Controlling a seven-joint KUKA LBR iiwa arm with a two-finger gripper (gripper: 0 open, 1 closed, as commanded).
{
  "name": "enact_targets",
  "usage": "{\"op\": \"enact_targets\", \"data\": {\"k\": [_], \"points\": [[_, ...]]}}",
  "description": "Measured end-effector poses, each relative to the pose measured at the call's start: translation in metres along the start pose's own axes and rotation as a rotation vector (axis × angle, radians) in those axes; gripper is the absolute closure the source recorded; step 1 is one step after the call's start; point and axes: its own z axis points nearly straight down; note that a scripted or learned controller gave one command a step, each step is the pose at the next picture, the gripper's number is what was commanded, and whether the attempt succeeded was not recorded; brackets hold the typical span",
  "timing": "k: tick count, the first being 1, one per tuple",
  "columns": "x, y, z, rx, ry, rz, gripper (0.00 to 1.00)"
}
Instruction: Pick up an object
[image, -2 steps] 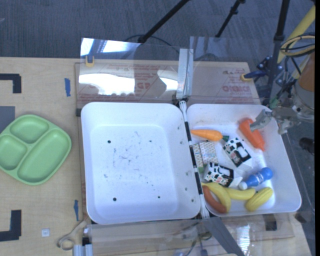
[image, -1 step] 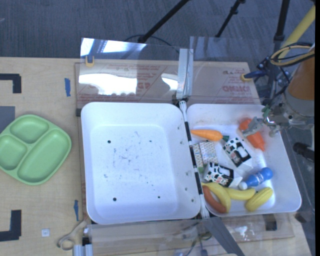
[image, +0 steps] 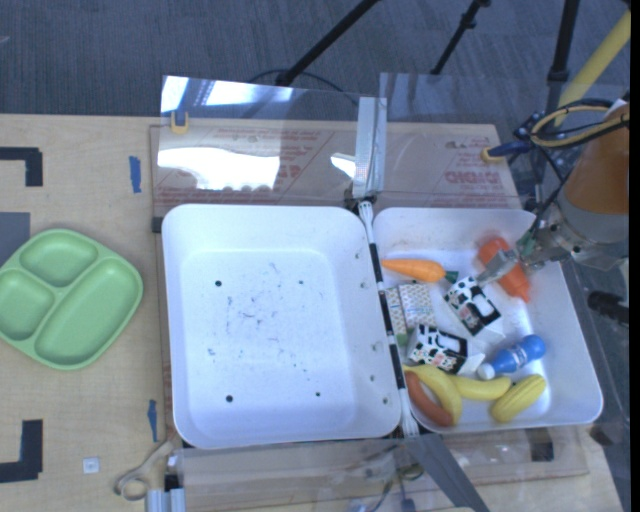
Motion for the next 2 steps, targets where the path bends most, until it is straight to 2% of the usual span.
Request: {"op": "enact_targets", "data": {"k": [1,2], "points": [[-0.002,0.014,0.020,0.000,0.005,-0.091,0.00],[-0.004,0.015,0.009,-0.004,-0.003,-0.092,1.00]]}}
